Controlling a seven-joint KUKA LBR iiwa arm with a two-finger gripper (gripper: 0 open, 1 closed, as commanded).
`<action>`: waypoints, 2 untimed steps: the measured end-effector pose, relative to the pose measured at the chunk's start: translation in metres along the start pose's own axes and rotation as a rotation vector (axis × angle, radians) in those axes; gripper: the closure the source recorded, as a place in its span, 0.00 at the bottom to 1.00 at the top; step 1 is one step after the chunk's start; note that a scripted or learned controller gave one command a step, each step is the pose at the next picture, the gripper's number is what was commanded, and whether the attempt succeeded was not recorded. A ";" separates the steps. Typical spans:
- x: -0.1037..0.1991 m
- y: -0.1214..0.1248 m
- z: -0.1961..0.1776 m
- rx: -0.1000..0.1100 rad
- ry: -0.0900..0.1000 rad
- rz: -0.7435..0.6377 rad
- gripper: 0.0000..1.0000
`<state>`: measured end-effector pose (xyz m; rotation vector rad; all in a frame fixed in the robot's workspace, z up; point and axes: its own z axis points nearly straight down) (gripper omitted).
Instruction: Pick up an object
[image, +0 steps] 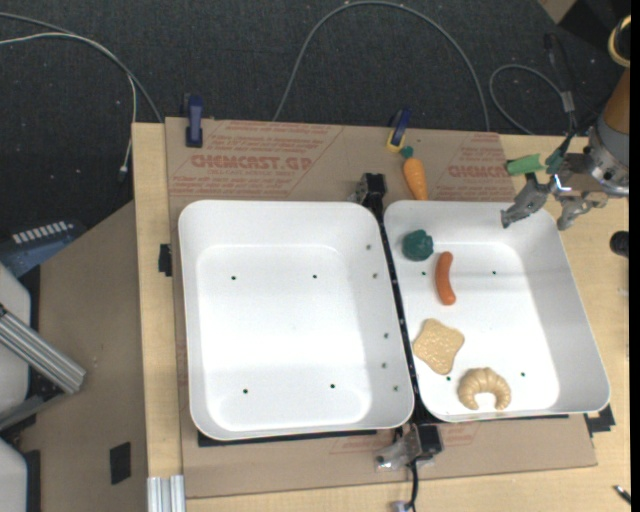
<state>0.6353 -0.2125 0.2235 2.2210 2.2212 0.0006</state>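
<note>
Hand (548, 205): at the upper right, above the far right corner of the right bin (560, 290), two grey fingers splayed apart and pointing down and outward. Released; nothing between the fingers. A small green piece sits just left of the wrist, and cables run up from it.

Arm (615, 130): enters from the right edge, upper part only; grey with an orange band showing at the top corner.

Right bin, white, shallow, slightly tilted against its neighbour. Contents, from far end to near end:
- green lumpy toy (418, 243), near the far left corner;
- red-orange sausage (446, 277), lengthwise, just beside and below the green toy;
- tan cracker (437, 345), close to the left wall;
- croissant (485, 388), near the front wall, just right of the cracker.
All four lie well apart from the hand.

Left bin (200, 300), white, shallow, touching the right bin along the middle seam.

Worktop (300, 160): cardboard sheet with red lettering under both bins. A carrot (414, 176) lies on it outside the bins, just beyond the right bin's far left corner. Blue clamp (194, 120) at the far left edge, second clamp (399, 128) near the carrot.
</note>
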 end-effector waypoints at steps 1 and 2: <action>0.026 -0.012 0.131 0.011 0.003 -0.001 0.00; 0.098 -0.006 0.139 0.001 0.002 -0.005 0.00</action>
